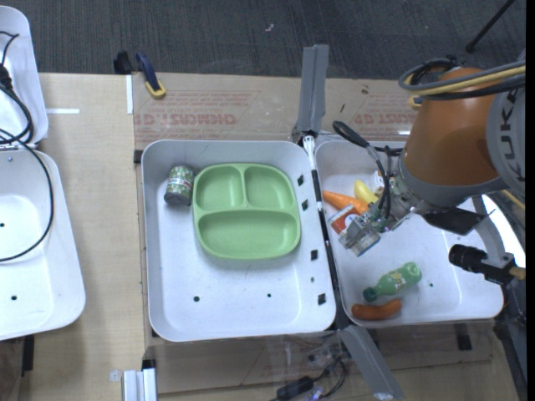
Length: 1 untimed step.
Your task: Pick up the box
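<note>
My gripper [361, 236] hangs low over the left part of the right bin [468, 303], below the orange band of the arm [451, 140]. A small red-orange box [340, 221] lies just left of the gripper, partly hidden by it. I cannot tell whether the gripper touches the box. An orange carrot [339, 200] and a yellow item [364, 192] lie right behind the box.
A green bottle [393, 281] and a reddish sausage [377, 310] lie near the right bin's front. The left bin [226, 307] holds a green divided plate [247, 210] and a small can [178, 184]. A grey divider post [313, 90] stands between the bins.
</note>
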{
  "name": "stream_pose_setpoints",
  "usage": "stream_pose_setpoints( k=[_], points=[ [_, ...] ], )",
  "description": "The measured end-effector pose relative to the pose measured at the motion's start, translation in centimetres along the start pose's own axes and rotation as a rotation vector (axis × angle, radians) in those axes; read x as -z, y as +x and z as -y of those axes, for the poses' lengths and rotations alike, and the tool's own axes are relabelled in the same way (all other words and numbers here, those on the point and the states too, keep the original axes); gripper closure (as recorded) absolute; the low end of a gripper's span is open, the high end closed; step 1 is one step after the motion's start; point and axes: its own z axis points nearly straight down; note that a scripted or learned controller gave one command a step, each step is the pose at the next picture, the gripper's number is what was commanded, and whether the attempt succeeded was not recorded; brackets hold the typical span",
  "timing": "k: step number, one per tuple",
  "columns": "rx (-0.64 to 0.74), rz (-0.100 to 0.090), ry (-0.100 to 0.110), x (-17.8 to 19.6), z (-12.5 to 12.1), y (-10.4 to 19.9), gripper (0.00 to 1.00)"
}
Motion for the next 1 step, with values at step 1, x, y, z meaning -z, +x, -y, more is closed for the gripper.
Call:
stream_pose_setpoints(
  k=[1],
  points=[
    [-0.036,-0.001,0.002,3.40,-8.69,3.16,1.00]
  ],
)
